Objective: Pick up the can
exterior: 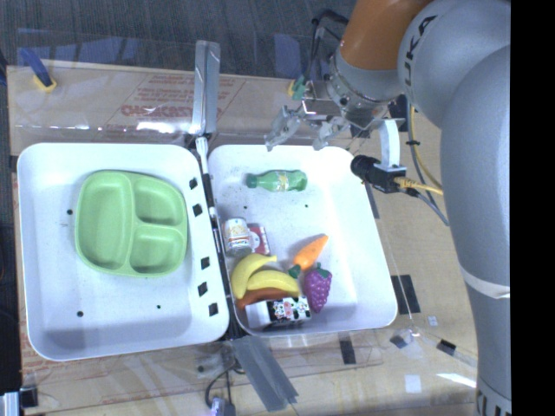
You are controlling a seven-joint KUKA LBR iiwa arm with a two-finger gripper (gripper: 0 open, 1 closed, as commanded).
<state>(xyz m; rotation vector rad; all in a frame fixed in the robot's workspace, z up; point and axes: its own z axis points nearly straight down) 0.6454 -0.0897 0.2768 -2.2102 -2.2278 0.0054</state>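
1. White shallow left bin carries a light green plastic plate with three compartments.
2. The white right bin contains a green plastic bottle lying near its far edge.
3. The small red and white can lies by that bin's left wall.
4. Yellow bananas, an orange carrot, purple grapes and a cow-patterned carton crowd the near edge.
5. The metal two-finger gripper hangs over the far rim, fingers spread apart, gripping nothing.
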